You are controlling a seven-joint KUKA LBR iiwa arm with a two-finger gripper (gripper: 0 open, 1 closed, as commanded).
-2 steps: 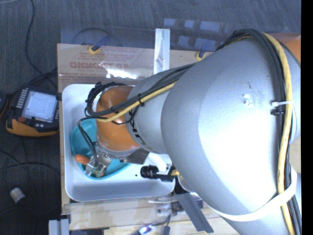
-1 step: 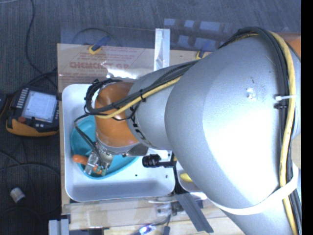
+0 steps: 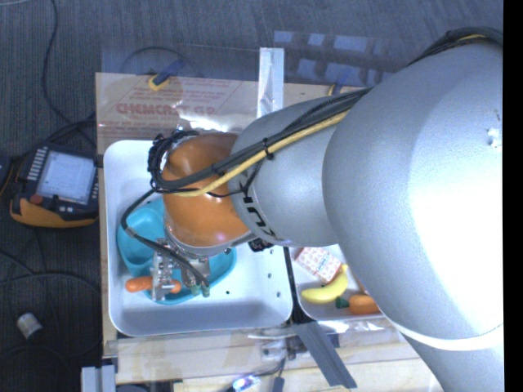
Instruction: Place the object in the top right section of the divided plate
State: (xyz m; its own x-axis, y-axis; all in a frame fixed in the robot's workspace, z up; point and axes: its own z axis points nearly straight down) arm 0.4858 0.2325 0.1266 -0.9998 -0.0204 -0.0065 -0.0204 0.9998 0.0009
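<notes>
The small orange carrot-shaped toy (image 3: 137, 283) lies at the lower left of the frame, on the lower left edge of the light blue divided plastic plate (image 3: 135, 235), which sits in the left shallow white bin (image 3: 245, 300) on the table. Its long axis runs roughly left to right across the frame, and it appears to rest half on the plate's rim rather than in any section, though the arm hides much of the plate.

The pincer (image 3: 176, 280) hangs just to the right of the carrot toy, low over the plate's lower part, under the orange band of the grey arm. I cannot tell from this slanted look whether it is apart or together, as wiring and metal parts crowd that spot; nothing is plainly seen clamped in it.

So the toy lies to the frame's left of the pincer, very near. The target section, toward the plate's upper right, sits beneath the orange wrist, hidden. In the right bin (image 3: 306, 305) lie a yellow banana-shaped toy (image 3: 325, 291), another orange toy (image 3: 361, 304) and a red-checked packet (image 3: 317, 261).
</notes>
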